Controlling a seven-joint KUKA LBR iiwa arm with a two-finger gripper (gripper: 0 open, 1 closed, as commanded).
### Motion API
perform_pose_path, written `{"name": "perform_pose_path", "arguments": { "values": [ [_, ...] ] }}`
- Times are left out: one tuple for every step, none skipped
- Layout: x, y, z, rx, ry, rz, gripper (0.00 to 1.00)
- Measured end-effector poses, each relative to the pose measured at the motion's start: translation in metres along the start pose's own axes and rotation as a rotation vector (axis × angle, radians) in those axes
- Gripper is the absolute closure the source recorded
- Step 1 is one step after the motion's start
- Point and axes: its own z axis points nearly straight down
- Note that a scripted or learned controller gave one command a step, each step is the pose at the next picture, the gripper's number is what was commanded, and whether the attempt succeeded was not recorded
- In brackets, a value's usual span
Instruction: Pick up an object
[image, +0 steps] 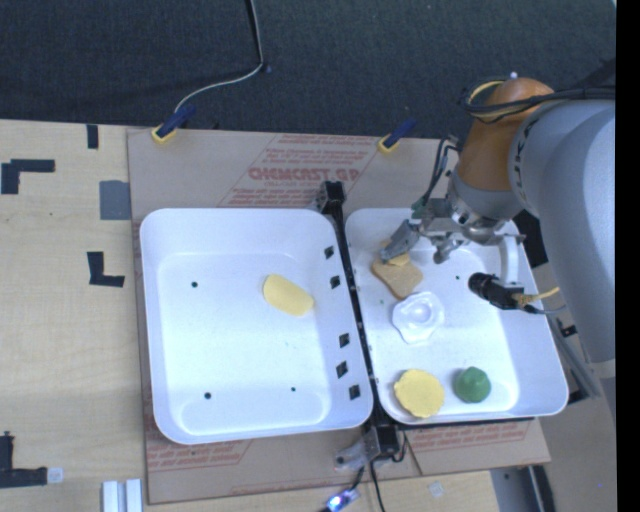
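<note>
You had the pincer (418, 243) low over the right white plastic bin (520, 405), at the bin's eleven o'clock corner, its dark fingers spread and angled down. The tan, flat bread-like wedge (397, 277) lay just under and beside the left fingertip; nothing sat between the fingers. At six o'clock from the wedge lay a clear crumpled plastic piece (416, 316), then a round yellow disc (419, 392) and a small green ball (472, 384). A yellow oval lump (288, 295) lay in the left white bin (170, 400).

The wedge was thin and flat, so I judged your fingers might close above it or push it toward the divider (345, 300).

Red print on the cardboard sheet (290, 170) over the worktop appeared upside down; I could not read it surely.
</note>
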Motion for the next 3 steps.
{"name": "perform_pose_path", "arguments": {
  "values": [
    [0.025, 0.019, 0.044, -0.002, -0.002, 0.002, 0.0],
    [0.023, 0.019, 0.03, -0.004, -0.004, 0.004, 1.0],
    [0.11, -0.046, -0.065, -0.007, 0.004, -0.003, 1.0]
  ]
}}
